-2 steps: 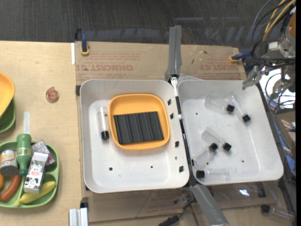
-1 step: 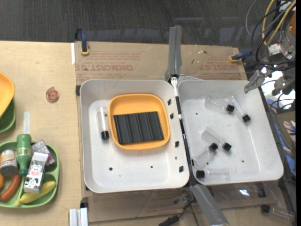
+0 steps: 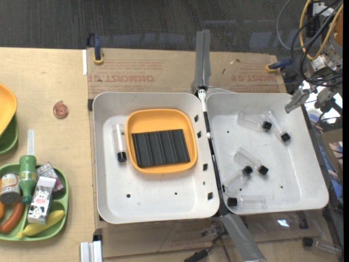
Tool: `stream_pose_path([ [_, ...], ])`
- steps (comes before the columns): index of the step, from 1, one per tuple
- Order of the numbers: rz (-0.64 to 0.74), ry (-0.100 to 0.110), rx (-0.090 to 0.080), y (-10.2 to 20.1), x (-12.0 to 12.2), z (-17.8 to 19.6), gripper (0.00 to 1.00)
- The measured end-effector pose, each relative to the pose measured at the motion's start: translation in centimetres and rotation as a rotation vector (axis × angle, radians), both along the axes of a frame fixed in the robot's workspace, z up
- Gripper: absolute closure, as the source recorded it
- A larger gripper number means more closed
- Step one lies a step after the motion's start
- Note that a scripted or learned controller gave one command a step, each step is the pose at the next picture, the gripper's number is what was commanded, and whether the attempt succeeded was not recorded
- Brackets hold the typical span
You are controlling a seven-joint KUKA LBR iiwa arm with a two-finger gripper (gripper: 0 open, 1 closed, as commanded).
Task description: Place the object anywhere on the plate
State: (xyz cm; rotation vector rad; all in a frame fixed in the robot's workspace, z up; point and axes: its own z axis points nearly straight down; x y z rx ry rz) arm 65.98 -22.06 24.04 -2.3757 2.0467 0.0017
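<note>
The object to be moved looked to be one of the small clear vials with black caps lying scattered in the right bin (image 3: 305,201): one pair toward the far side (image 3: 256,121), another vial near the far right (image 3: 277,129), one toward the middle (image 3: 244,161), and more near the near-left corner (image 3: 235,181), one lying right against the near wall (image 3: 248,202). Judged from their look, they were light, stiff and smooth, likely to roll or slip out of a pinch, and hard to see against the white floor; the surest hold seemed to be across the middle of the clear barrel, square to its long axis, choosing a vial lying apart from its neighbours and away from the wall. A loose black cap (image 3: 263,170) lay near the middle vial. The left bin (image 3: 158,212) held the orange plate (image 3: 161,119), with a dark ribbed insert (image 3: 161,148) covering most of its floor, and one capped vial (image 3: 119,142) lay just beside the plate's left edge, on the bin floor rather than on the plate. The gripper (image 3: 297,100) hung at the far right corner of the right bin, above its rim and apart from every vial; whether it was released or clenched could not be told, and nothing was seen in it.
</note>
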Motion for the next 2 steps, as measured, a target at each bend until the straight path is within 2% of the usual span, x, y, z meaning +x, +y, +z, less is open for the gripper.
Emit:
stream_pose_path([
  [1,0.229,-0.002,-0.001,1.1,0.0,1.5,0.00],
  [2,0.389,0.001,0.000,0.8,0.0,0.1,0.00],
])
